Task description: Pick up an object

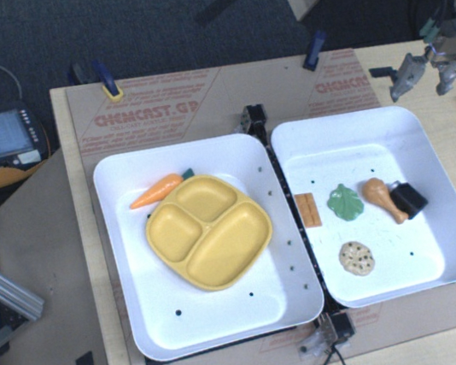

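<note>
Cookie (357, 258) well below gripper (423, 75)

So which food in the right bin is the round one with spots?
The cookie, nearest the front edge. The green leaf, drumstick and orange block lie behind it.

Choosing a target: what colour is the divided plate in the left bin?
Yellow plate, clearest in the camera view.
</note>
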Robot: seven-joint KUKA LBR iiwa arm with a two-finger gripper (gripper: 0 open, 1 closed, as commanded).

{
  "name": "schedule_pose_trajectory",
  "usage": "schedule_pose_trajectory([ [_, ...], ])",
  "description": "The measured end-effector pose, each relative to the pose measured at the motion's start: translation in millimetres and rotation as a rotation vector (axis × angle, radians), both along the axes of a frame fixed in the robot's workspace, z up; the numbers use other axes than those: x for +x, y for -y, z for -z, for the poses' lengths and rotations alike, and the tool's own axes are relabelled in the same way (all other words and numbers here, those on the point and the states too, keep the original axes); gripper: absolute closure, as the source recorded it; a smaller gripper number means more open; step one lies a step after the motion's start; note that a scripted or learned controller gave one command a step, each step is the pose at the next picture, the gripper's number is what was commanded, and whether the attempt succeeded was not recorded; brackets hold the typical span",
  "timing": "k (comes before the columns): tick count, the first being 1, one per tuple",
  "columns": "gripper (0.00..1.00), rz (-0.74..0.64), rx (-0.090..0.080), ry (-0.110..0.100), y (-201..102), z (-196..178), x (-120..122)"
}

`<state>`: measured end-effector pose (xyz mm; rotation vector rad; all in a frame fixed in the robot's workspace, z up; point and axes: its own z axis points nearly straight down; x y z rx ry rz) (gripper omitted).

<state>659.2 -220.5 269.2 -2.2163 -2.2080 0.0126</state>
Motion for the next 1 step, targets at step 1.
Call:
schedule_pose_trajectory([
  [1,0.0,-0.004,-0.004,0.014,-1.1,-9.0,2.3],
])
